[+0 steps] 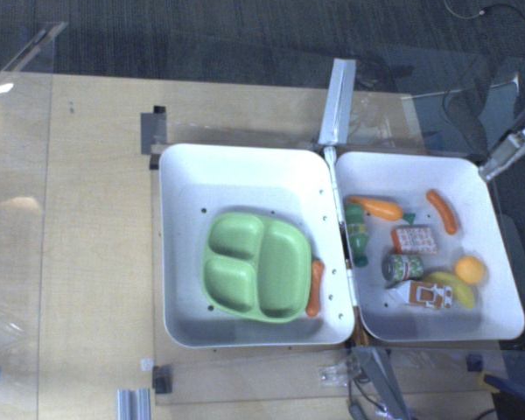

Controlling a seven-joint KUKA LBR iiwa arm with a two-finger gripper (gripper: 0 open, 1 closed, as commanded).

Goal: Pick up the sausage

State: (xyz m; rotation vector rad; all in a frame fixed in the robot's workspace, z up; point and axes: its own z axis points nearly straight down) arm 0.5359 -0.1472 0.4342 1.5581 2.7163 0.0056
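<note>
Scene: two shallow white bins side by side on a pale wooden bench, seen from above at a slant.
Left bin: holds a green divided plate, which lies near the bin's middle.
Beside the plate: a slim orange-red piece lies lengthwise just off the plate's right edge, close to the bin's right wall.
Right bin: crowded with toy food.
Sausage: a reddish-brown link in the far part of the right bin, right of centre. It lies at a slant, apart from the other items, with bare bin floor around it.
Carrot: far left part of the right bin, well left of the sausage.
Green bottle: along the bin's left wall, just nearer than the carrot.
Red box: mid-bin, nearer than the sausage and a little to its left.
Can: just nearer than the red box.
Orange: right side of the bin, nearer than the sausage.
Banana: near side, just beside the orange.
Small carton: touching the banana's left end.
Gripper: a pale piece enters at the far right, by the right bin's far right corner and well apart from the sausage. Whether the claw is wide or narrow cannot be told.
</note>
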